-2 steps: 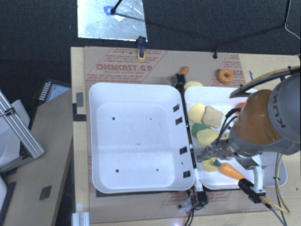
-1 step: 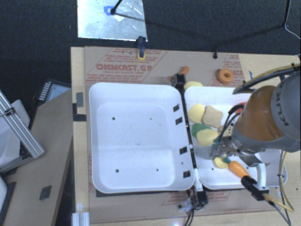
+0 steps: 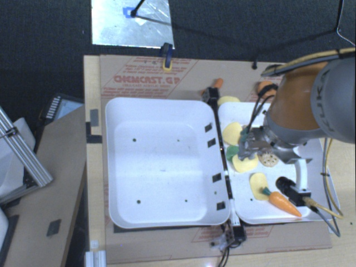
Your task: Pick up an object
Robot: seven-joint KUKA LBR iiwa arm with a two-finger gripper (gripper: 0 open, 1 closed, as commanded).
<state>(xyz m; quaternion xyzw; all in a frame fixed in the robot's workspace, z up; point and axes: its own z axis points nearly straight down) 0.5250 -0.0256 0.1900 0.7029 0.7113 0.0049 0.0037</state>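
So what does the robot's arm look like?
The arm is fat and round, grey like a smooth pipe, with a wide orange band above the wrist. Some letters are printed on the grey part. Thin dark cables curve down to the tool, which is small, grey and metal.

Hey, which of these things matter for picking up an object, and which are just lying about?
For the job: the robot's hand, right shallow white bin, orange toy carrot, flat yellow slice beside the carrot, brown speckled round biscuit.
Lying about: left shallow white bin, shiny silver sheet, blue and yellow clamp, brown printed board.
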